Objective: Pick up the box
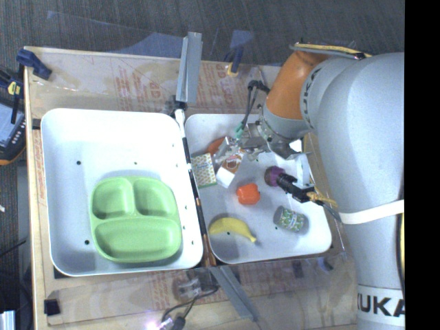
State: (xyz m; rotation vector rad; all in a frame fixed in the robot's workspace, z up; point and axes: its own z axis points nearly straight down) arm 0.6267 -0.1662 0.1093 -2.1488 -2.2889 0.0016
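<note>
The left bin holds a green divided tray. In the right bin, the box lies against the left wall, not yet lifted. Just right of it, the pincer hangs low over the clutter; whether it stands apart or together cannot be told. A banana and an orange ball lie nearby. Judgement: grasp and lift both remain.
</note>
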